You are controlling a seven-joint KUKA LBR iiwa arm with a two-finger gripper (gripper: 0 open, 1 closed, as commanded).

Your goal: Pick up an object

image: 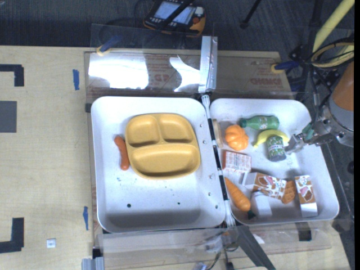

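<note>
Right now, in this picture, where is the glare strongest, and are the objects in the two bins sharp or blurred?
In the camera view, the strongest glare lies on the clear plastic sheet behind the left white bin; the yellow divided plastic tray shows soft highlights; items in the right white bin look slightly soft, and the pincer near the small green can is blurred.

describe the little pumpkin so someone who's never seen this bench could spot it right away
Look in the right white bin, the one crowded with toy food. Near its upper left corner, close to the divider between the bins, sits the pumpkin, just left of the yellow banana and below the green bottle. It is the only round, ribbed orange thing there.
</note>
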